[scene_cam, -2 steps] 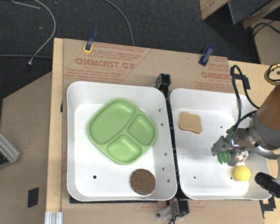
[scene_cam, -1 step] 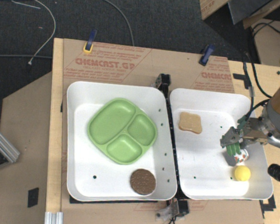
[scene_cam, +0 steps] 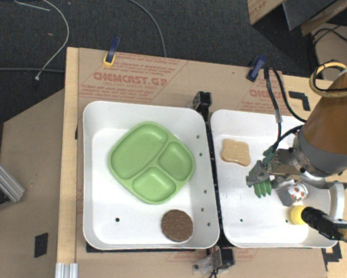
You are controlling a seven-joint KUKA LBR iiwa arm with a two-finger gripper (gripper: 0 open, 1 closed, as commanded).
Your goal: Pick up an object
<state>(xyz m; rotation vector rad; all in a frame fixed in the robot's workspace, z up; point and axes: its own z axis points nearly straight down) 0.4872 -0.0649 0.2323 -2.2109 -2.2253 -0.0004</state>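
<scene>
**Position.** The gripper (scene_cam: 263, 176) stands low over the right-hand shallow white plastic bin (scene_cam: 244, 231). It is at the small green lobed plastic toy (scene_cam: 264, 188), which lies toward the right of that bin's floor. The toy's upper end meets the gripper's tip. Whether the toy is gripped or merely touched cannot be determined, and neither can the open or closed condition of the gripper (the wrist body crowds it).

**Handling.** The green toy is probably light, hollow and stiff, with a smooth skin that may slip. The recommended hold is across its narrow width at mid-length, not on the splayed lobes.

**Neighbours.**
- A small white rounded item with red and orange marks (scene_cam: 296, 192) lies just beside the toy and may be nudged.
- A tan toast-shaped slice (scene_cam: 236, 152) lies well apart, toward the bin's far left.
- The left-hand white bin (scene_cam: 92, 158) holds a pale green divided plastic plate (scene_cam: 152, 162) and a brown round disc (scene_cam: 177, 225).
</scene>
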